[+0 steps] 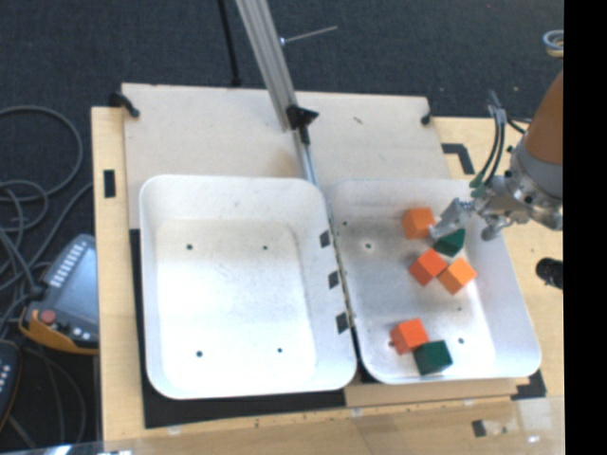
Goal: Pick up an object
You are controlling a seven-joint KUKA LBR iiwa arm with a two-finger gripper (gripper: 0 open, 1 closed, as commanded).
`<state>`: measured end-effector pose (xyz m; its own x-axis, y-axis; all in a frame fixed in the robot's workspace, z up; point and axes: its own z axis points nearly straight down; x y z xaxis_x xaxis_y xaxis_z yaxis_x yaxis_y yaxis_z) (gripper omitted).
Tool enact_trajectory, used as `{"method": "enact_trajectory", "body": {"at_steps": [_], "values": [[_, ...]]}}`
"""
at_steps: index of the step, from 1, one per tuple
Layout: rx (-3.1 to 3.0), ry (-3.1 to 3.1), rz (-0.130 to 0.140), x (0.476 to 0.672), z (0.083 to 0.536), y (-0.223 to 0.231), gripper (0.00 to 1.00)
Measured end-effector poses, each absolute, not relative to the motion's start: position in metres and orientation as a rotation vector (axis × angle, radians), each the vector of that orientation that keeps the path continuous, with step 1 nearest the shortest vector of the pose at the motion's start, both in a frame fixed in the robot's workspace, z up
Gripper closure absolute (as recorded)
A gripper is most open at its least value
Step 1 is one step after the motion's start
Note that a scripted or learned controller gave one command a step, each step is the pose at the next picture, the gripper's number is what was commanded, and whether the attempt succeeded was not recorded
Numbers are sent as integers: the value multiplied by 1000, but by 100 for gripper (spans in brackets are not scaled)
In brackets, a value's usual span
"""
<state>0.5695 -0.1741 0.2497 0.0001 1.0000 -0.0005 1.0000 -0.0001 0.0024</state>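
The left bin [237, 282] offers a wide bare floor, open from above on every side. The right bin [370, 282] is crowded along its right half: an orange block [416, 223] and a green block [450, 242] sit near the far right corner, right under the gripper [457, 218]. Just below them, two orange blocks [442, 270] touch each other. Near the front rim another orange block [409, 334] touches a dark green block [432, 356]. The right bin's left strip, beside the shared rim, lies free. A slanted metal post [270, 55] rises over the far side, its foot between the bins. Cables [28, 207] lie off the bench [379, 112] on the left.
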Motion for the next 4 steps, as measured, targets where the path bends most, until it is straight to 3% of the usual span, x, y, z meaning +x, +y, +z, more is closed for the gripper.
{"method": "enact_trajectory", "body": {"at_steps": [1,2,3,4], "values": [[2220,2227,-6,611,97,-183,0],[2211,2225,5,567,99,-90,0],[2213,2221,8,523,201,-75,0],[2222,2217,-1,529,97,-97,0]]}}
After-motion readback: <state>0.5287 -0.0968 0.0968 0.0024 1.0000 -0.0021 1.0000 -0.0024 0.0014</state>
